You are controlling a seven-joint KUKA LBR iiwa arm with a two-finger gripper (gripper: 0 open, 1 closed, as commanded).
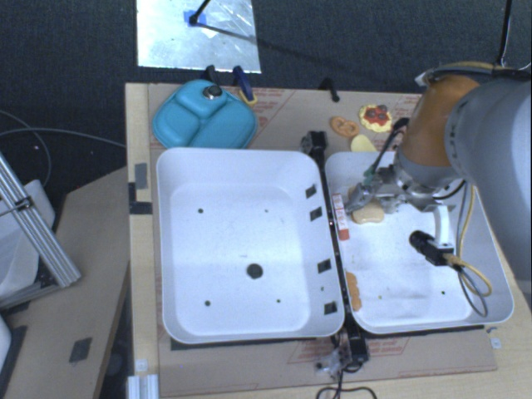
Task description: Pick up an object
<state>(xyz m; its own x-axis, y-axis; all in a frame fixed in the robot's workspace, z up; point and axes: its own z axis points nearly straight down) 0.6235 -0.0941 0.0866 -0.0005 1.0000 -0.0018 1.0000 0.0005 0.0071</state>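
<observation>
A small pale tan, rounded, bread-like lump (369, 214) lies in the right white bin (465, 306), near its left wall toward the far edge. The grey metal gripper (367, 196) sits just over it, touching or nearly so; whether its pincer is spread or pressed together cannot be told.

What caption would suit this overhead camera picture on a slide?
Grey robot arm's gripper reaches into the right white bin just above a pale yellow item; left bin beside it.
</observation>
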